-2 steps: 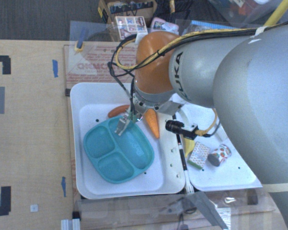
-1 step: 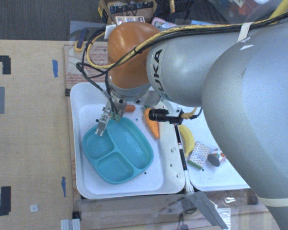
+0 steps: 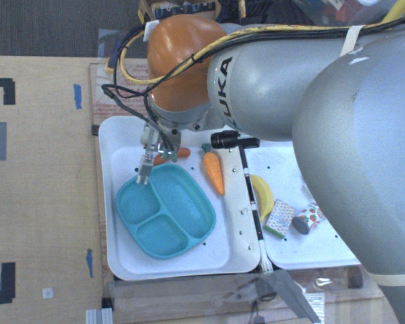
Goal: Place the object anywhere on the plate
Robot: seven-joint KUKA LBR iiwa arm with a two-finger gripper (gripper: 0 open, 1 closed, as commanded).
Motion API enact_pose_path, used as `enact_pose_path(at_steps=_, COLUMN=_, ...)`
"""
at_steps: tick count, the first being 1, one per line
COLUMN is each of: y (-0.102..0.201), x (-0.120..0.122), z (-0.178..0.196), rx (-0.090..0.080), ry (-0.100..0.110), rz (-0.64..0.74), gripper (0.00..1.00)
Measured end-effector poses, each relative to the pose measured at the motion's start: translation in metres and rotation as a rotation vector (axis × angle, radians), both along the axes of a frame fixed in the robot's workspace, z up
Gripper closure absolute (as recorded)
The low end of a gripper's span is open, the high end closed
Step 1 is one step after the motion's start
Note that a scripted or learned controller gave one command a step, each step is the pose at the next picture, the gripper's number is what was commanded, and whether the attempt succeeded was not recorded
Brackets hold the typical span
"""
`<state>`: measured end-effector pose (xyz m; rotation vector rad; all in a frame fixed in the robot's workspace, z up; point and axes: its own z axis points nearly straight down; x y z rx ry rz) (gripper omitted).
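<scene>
- At the far left we see the pale wooden bench (image 3: pixel 40 181), marked with bits of blue tape and black corner marks.
- Next comes the left white bin (image 3: pixel 115 248), and in it a teal plate (image 3: pixel 165 211) with three compartments, lying at a slant across the bin floor.
- Over the plate's upper left rim we see the gripper (image 3: pixel 146 171), pointing down from the wrist; its tip sits at the plate's edge. We cannot tell whether its fingers are spread or pressed together, as they are too small and narrow at this angle.
- Just right of the gripper, near the top of the left bin, a small orange-red object (image 3: pixel 179 153) lies on the bin floor, partly behind the gripper body and off the plate.
- Further right a toy carrot (image 3: pixel 214 171) with a green top lies on the bin floor, just beside the plate's upper right edge and apart from it.
- Past the divider, in the right bin (image 3: pixel 324 255), we see a banana (image 3: pixel 262 196), then a small patterned packet (image 3: pixel 279 219), then a dark and red-spotted item (image 3: pixel 306 220) close beside it.
- The grey arm (image 3: pixel 324 100) with its orange band (image 3: pixel 179 52) covers the upper right.
</scene>
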<state>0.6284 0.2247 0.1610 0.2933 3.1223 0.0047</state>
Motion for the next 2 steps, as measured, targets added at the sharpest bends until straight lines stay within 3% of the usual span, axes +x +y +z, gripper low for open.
enact_pose_path(at_steps=1, y=0.000, x=-0.023, z=0.006, rx=-0.002, ry=0.003, rz=0.504, gripper=0.00)
enact_pose_path(at_steps=2, y=0.000, x=-0.123, z=0.073, rx=-0.003, ry=0.003, rz=0.662, gripper=0.00)
